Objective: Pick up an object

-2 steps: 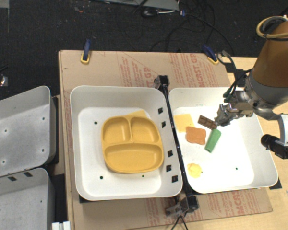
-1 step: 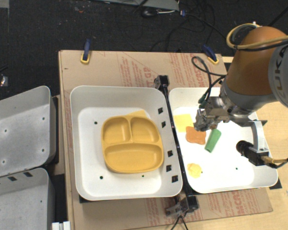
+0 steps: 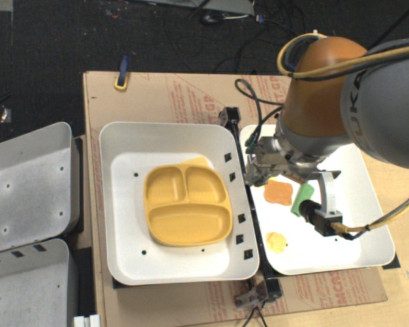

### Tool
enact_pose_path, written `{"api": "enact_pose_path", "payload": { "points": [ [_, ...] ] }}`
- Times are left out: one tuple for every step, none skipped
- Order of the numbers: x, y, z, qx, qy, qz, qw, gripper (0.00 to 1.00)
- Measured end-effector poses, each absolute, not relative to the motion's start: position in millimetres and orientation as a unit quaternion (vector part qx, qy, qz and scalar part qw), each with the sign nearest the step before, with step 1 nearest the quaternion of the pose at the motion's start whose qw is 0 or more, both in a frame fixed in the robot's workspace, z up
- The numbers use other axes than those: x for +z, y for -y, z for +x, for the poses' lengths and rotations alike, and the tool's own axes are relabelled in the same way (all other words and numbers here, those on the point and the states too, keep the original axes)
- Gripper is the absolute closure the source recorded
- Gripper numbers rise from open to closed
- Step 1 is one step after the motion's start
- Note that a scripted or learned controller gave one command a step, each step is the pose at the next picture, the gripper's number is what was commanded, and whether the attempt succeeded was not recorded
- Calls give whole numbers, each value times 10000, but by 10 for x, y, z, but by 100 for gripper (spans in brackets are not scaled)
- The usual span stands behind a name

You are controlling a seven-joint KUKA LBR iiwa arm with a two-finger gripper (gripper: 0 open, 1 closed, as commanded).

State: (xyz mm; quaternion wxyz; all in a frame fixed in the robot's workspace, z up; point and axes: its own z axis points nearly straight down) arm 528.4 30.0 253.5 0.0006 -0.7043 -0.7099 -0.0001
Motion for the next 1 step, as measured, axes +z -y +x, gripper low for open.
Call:
{"api": "enact_pose_path", "payload": {
  "points": [
    [2313,-870,5256,8,7100,-7042,20,100]
  ]
}}
